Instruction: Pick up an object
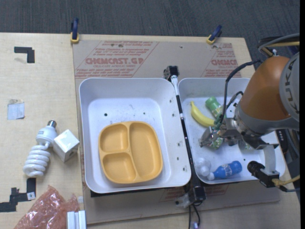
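My gripper (211, 138) is low in the right bin (190, 87), near its middle, with the grey and orange arm behind it to the right. A yellow banana (200, 115) lies just above it, and a green bottle (214, 105) sits beside the banana. Something small and greenish (218, 140) lies right at the gripper's tip; I cannot tell whether it is gripped. A blue bottle (227, 170) and a pale rounded object (203, 166) lie at the bin's near side. The arm hides the bin's right part.
The left bin (90, 94) holds a yellow divided plate (129, 151). On the bench to the left lie a spiral light bulb (39, 150), a white cube (66, 144) and a red mesh bag (45, 211). A black divider (178, 106) runs between the bins.
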Motion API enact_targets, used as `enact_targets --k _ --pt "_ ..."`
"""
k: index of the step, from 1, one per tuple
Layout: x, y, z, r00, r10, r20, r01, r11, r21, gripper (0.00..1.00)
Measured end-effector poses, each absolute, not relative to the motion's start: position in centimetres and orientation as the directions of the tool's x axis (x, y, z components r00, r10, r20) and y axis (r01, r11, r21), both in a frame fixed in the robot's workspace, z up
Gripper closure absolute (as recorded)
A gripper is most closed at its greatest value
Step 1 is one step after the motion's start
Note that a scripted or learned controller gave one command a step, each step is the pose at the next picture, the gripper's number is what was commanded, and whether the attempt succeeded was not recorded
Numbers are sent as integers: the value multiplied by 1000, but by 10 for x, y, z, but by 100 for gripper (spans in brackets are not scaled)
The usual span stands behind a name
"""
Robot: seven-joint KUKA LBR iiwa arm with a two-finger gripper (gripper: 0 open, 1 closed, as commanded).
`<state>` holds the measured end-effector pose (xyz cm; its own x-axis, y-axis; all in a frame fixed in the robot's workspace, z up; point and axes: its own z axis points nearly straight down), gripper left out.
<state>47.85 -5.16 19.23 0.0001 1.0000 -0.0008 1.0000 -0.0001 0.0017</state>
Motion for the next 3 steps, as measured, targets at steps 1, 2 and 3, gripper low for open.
enact_targets --k 1,2,3 --pt "479 -92 102 1 1000 0 1000 -1 0 0" --pt "481 -93 112 3 1000 -1 1000 -3 3 100" --pt "498 -23 192 -2 1000 -1 1000 2 2 100"
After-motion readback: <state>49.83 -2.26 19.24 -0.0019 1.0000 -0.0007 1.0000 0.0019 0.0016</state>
